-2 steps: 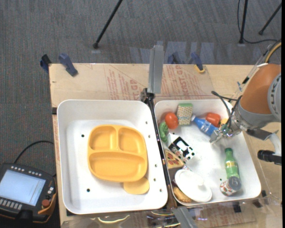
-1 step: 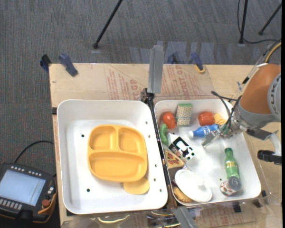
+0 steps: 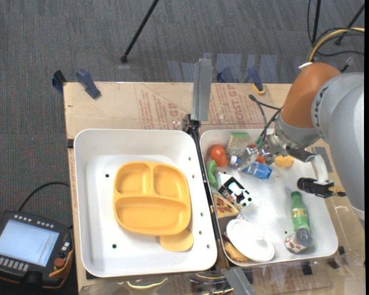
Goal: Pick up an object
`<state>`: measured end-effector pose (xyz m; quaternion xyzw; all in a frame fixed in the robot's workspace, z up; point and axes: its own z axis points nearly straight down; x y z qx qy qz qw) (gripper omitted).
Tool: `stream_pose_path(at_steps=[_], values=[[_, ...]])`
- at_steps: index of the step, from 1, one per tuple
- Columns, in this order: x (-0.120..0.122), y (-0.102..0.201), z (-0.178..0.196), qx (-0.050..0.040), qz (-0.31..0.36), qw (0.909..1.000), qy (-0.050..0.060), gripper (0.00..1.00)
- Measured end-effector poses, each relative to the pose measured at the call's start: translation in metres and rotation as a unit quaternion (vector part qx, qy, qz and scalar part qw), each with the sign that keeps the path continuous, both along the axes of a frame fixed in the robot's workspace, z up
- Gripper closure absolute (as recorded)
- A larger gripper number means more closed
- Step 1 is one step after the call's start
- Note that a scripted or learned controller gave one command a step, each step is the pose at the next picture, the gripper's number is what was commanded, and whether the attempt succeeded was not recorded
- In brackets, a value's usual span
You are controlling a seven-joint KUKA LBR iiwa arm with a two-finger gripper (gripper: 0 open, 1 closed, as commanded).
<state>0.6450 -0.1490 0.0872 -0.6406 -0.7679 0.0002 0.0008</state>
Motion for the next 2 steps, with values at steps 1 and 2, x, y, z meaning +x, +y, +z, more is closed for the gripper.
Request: stream_pose_path(at_steps=[1, 2], values=[[-0.004, 0.003, 0.005, 0.0009, 0.004, 0.9999, 0.011, 1.00], [-0.012, 0.050, 0.147, -0.0009, -0.055, 0.9985, -0.006, 1.00]])
